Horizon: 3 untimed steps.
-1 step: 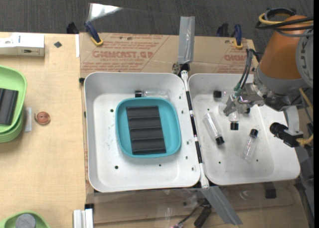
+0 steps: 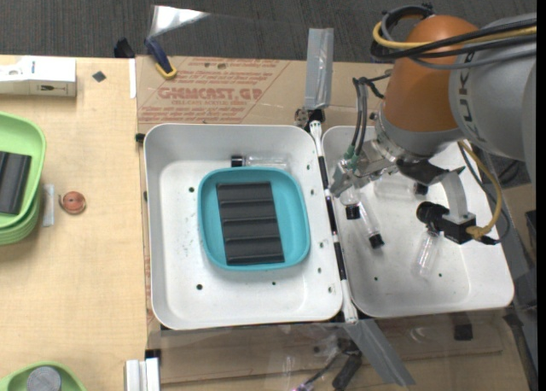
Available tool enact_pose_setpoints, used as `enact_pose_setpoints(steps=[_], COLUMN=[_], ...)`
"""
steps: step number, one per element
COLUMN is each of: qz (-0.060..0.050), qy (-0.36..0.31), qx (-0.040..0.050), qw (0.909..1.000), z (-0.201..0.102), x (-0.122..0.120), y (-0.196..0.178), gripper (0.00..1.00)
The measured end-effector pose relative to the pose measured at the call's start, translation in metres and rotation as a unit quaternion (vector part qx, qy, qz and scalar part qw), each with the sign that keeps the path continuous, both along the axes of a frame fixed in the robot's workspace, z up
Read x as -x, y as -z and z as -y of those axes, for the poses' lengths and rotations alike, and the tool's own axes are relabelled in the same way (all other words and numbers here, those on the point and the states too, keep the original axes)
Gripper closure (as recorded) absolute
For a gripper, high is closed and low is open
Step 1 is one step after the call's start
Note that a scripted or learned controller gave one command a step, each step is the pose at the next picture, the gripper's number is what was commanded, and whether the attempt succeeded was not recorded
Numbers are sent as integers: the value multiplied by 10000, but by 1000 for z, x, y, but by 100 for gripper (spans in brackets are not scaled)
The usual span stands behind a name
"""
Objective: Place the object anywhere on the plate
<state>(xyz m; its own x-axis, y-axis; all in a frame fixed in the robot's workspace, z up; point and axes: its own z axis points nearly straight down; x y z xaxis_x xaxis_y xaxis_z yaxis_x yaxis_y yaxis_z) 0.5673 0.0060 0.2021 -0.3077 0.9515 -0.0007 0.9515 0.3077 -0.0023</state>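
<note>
Teal plate (image 2: 254,218) in left bin (image 2: 171,236), dark ridged insert on it. Clear tube (image 2: 368,229), likely the object, loose on right bin (image 2: 478,283) floor. Pincer (image 2: 351,172) above it; finger state: cannot tell. Step: pre-grasp. Next: descend, clamp tube, carry left.

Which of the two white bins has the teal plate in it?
The left white bin, the one farther from the arm; the teal plate sits at its middle. The right white bin holds small clear tubes instead.
</note>
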Motion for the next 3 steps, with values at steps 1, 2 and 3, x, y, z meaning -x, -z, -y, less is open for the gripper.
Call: enact_pose_setpoints(steps=[1,2,3], qz=[0,3,-1], qy=[0,361,713], qx=[0,5,8], qw=[10000,9993,9975], z=[0,11,44], x=[0,-37,-2], y=[0,-51,-177], gripper=[0,0,0])
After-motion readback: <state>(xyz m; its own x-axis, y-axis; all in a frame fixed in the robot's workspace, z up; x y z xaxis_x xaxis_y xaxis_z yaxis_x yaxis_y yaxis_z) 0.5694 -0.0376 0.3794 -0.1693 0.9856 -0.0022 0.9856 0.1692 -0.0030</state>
